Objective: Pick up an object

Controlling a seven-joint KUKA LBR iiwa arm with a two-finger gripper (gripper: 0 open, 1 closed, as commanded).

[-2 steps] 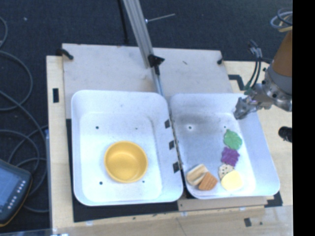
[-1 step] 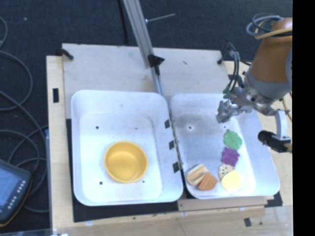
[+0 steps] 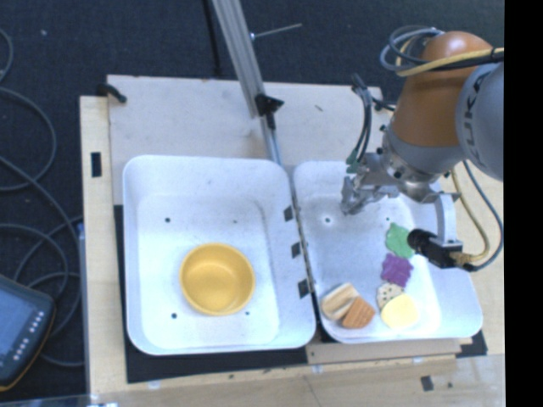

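Left bin (image 3: 144,227) holds one yellow bowl (image 3: 217,278). Right bin (image 3: 327,189) holds five small objects near its near-right corner: green piece (image 3: 397,238), purple piece (image 3: 395,269), yellow piece (image 3: 400,311), two tan-orange pieces (image 3: 349,306). Gripper (image 3: 355,198) hangs over the right bin's far part, holding nothing; finger state cannot be told.

Pretty even overhead light – the two shallow white plastic bins (image 3: 212,176) look slightly washed out, shadows soft, dark floor murky, whole frame a bit grainy.

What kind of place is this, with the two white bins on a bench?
Probably a robotics lab set up for grasping trials. The grey and orange arm reaches over the right bin, which holds small toy-like items, the left bin holds a yellow bowl, and loose cables trail across the floor.
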